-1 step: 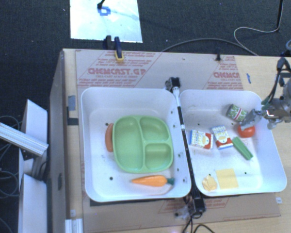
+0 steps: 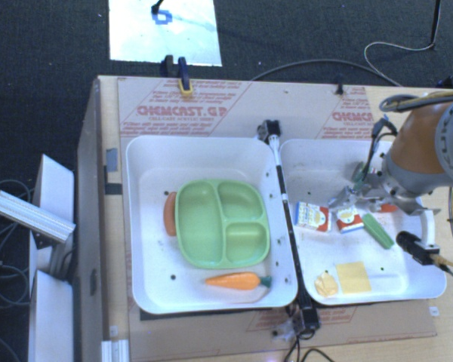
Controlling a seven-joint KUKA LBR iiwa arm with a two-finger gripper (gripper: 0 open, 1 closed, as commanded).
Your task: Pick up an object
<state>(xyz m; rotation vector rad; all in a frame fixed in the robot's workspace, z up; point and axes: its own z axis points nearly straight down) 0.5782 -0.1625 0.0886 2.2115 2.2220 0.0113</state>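
Two bins sit on the tabletop; my tool hangs low in the right bin, just above the small cartons beside the green stick; whether it is open I cannot tell; I judge this the approach, and next comes a firm closing.

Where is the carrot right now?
The carrot lies in the left bin, along its near wall, just below the green divided plate.
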